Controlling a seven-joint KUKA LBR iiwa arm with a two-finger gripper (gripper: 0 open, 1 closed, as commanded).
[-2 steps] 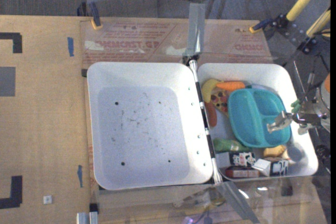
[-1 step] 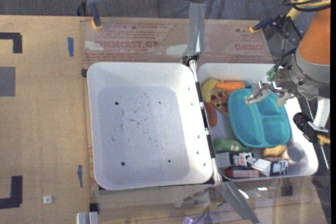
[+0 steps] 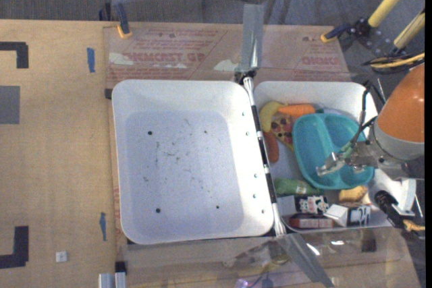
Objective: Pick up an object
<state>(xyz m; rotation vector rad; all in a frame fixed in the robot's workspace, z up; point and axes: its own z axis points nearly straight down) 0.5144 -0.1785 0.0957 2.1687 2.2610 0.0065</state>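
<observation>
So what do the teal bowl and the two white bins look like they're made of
The teal bowl looks like moulded plastic: one even colour with a soft sheen along its rim. The left bin and the right bin look like thin white plastic too, with rounded corners and a matte, scuffed floor in the left one, though painted metal can't be ruled out.

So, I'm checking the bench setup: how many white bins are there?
2. The left bin sits mid-bench; the right bin lies directly beside it, holding a teal bowl and other items, with the gripper over that bowl. Its right side is partly hidden by the arm.
</observation>
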